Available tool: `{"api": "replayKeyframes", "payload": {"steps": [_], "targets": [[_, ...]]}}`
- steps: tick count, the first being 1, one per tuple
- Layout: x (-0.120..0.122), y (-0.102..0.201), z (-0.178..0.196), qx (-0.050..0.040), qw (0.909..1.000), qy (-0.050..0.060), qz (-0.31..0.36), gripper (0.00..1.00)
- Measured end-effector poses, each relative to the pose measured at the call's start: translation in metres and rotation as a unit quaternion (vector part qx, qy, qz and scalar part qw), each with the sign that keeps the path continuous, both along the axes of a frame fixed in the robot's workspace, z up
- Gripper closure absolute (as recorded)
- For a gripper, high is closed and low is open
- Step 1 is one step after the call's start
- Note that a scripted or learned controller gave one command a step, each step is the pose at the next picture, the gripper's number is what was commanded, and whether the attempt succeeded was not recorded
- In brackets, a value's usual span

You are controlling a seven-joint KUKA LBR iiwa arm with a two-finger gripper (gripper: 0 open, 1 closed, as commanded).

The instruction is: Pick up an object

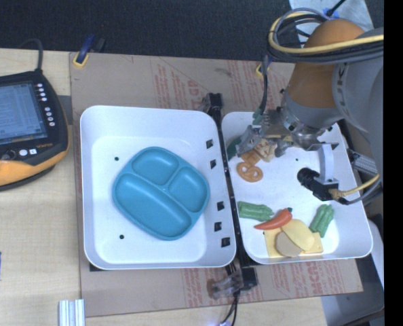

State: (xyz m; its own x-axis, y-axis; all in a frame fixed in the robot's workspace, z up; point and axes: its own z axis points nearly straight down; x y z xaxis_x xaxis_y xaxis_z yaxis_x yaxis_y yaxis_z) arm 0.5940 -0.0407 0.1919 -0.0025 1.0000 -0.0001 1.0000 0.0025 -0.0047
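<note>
From above, we see the claw (256, 143) low in the right bin (361, 243), at its upper left corner; we cannot tell how it is set. A pretzel (250, 172) lies just below it, touching or nearly so. Further below lie a green pod (254, 211), a red pepper (275, 219), yellow slices (298, 237) and another green piece (321, 219). Left of the claw, the other bin (93, 182) holds a blue divided plate (161, 192).
</note>
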Motion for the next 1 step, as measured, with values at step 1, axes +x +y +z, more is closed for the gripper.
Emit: {"api": "replayKeyframes", "payload": {"steps": [1], "targets": [[0.0421,-0.0145,0.0006,-0.0006,1.0000,-0.003,0.002,0.00]]}}
